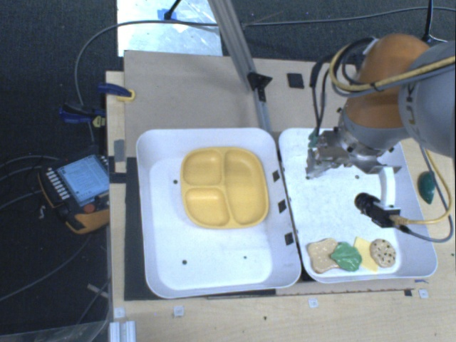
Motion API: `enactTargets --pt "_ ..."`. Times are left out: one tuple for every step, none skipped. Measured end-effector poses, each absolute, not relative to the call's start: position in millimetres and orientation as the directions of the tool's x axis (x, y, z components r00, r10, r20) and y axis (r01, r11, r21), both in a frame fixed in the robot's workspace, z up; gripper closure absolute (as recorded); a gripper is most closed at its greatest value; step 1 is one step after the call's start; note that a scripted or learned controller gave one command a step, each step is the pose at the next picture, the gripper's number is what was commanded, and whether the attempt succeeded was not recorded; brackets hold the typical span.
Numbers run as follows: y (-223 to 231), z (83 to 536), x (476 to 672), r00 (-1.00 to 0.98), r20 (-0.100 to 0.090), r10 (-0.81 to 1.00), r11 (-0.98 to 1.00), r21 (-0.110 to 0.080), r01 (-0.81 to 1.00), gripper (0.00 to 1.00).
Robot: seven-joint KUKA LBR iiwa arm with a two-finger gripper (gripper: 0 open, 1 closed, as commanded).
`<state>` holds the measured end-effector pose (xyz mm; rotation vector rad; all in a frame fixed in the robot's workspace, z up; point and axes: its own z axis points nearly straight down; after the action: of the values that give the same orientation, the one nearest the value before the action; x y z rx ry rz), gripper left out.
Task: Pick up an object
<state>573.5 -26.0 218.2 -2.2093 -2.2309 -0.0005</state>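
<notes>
Along the near edge of the right bin (299,191) lie several toy food pieces: a tan bread-shaped piece (321,255), a green leafy piece (347,256), a yellow cheese wedge (365,251) and a round chip cookie (382,252). My gripper (315,158) hangs over the far left part of that bin, well behind the pieces and apart from them. Nothing shows in its grasp. The grey arm with its orange band (388,66) comes in from the right above the bin.
A yellow divided plate (224,187) sits in the left bin (164,262). A black cylinder with a cable (372,206) and a white bracket (387,184) hang below the wrist. A teal object (426,186) lies by the right bin's right rim. A slanted metal pole (239,41) crosses behind.
</notes>
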Motion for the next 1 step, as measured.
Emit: enactTargets --pt "29.3 229.4 567.4 -0.012 0.003 1.000 0.012 0.002 1.000 1.00"
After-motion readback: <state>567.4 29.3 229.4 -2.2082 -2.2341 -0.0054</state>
